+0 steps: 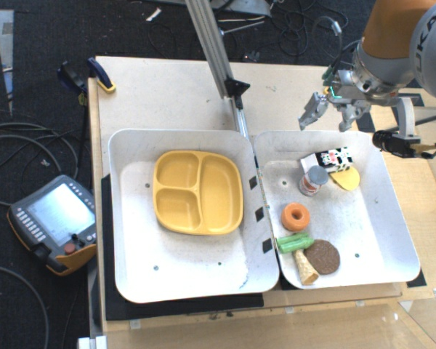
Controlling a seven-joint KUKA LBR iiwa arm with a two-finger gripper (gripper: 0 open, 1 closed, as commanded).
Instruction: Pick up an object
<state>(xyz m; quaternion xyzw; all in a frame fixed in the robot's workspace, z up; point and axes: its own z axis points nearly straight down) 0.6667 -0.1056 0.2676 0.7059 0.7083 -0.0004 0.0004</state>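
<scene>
The tabletop (167, 86) carries two shallow white bins side by side. The left bin (131, 267) holds one yellow divided plate (198, 193), lying flat near its middle. The right bin (389, 224) holds all the small things: a brown round disc (323, 256) near the front edge, touching a beige cone (305, 267) and a green piece (293, 243); an orange ring (296, 217) just behind them; and, further back, a yellow piece (346, 178), a small grey-topped can (312, 180) and a black-and-white block (331, 158) close together.

The arm (400, 27) hangs above the back right corner of the right bin. The tool (333, 113) is above the bin's back rim, its two fingers spread apart with nothing between them.

In my judgement the task is at its beginning: no object is lifted, all lie in the bins. What is left is to come down over one thing, close on it and raise it. The block and the can are nearest to the tool.
</scene>
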